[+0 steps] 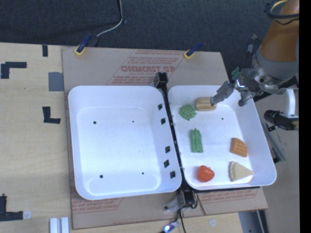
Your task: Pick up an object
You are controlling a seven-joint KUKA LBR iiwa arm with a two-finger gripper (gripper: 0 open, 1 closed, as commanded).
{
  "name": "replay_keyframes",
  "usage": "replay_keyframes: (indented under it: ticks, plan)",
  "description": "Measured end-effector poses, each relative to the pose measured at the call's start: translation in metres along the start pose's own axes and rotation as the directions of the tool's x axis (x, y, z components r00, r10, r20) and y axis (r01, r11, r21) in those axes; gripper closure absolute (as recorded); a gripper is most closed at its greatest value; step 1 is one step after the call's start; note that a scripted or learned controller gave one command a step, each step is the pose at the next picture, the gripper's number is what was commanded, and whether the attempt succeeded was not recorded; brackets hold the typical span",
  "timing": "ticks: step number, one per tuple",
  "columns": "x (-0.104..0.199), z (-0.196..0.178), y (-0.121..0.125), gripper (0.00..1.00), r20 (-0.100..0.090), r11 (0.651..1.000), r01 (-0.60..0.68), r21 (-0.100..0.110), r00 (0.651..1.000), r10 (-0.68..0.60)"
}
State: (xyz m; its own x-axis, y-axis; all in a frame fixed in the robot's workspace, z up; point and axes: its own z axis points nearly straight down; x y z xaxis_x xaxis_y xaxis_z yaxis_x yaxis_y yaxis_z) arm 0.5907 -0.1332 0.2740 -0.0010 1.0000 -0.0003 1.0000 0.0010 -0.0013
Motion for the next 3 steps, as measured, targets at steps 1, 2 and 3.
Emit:
replay_keyframes:
  ticks: [1,2,3]
  plan:
    - [0.002,0.095,-0.065,0.00,-0.003,1.000,-0.002,0.014,1.000,0.002]
    - [0.019,0.194,-0.037,0.00,0.002,1.000,0.001,-0.002,1.000,-0.001]
    - [0.018,0.179,-0.037,1.00,0.001,1.000,-0.001,-0.002,1.000,0.001]
